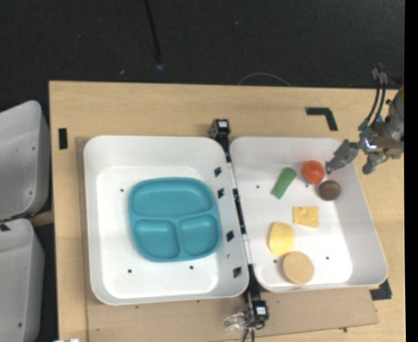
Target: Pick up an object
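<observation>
The right bin (pixel 352 262) holds several small items: a green block (pixel 283 182), a red ball (pixel 312 171), a brown ball (pixel 329 189), a yellow cheese wedge (pixel 306 216), a yellow rounded piece (pixel 281 238) and a tan disc (pixel 297 268). My gripper (pixel 354 161) hovers at the bin's upper right corner, just right of the red ball and above the brown one. It is open, its two fingers spread apart with nothing between them.
A teal divided plate (pixel 173 216) lies in the left bin (pixel 105 276). A black clip (pixel 219 127) sits at the top of the ridge between the bins. The wooden bench (pixel 152 109) surrounds both bins.
</observation>
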